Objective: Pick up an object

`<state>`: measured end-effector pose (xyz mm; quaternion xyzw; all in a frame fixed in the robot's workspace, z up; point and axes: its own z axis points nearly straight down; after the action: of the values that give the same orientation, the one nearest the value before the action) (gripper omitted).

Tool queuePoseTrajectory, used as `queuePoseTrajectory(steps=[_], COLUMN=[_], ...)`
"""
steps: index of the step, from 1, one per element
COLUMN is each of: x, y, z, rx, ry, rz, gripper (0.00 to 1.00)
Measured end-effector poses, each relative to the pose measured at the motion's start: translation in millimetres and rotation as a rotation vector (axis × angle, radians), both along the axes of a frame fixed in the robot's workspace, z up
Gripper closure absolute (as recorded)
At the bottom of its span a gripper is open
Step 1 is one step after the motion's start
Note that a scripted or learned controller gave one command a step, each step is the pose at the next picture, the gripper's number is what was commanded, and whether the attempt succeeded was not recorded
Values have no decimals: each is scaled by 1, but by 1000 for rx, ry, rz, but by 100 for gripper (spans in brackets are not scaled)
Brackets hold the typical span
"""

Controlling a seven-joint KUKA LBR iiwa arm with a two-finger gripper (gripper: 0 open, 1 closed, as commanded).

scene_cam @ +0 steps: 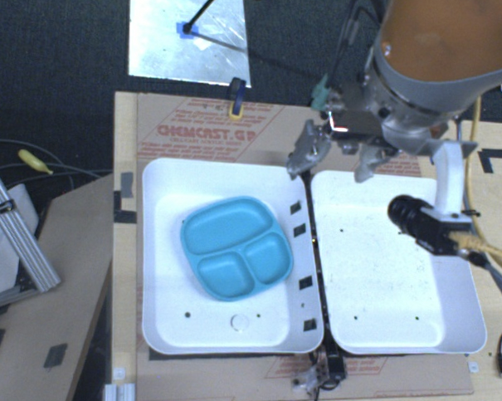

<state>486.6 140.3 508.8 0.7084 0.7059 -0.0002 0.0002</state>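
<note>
A blue tray point(236, 246) lies flat in the left bin point(159, 316), near its middle, with three compartments facing up. The right bin point(445, 329) sits beside it. The gripper point(334, 162) hangs high over the bins' far edge, jaws apart with nothing between them. To do well, it should travel left, descend, and pinch the tray's raised rim.

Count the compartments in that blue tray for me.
3. The blue tray in the left bin has one long compartment along its upper left and two smaller ones toward its lower right.
</note>
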Motion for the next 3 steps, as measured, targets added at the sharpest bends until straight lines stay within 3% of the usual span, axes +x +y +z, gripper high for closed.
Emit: queuePoseTrajectory(steps=[1,2,3], x=[-1,-1,1], y=[44,0,4], z=[-69,-194,-176], rx=[0,-3,3], ry=[4,10,-4], rz=[10,-1,4], gripper=[0,0,100])
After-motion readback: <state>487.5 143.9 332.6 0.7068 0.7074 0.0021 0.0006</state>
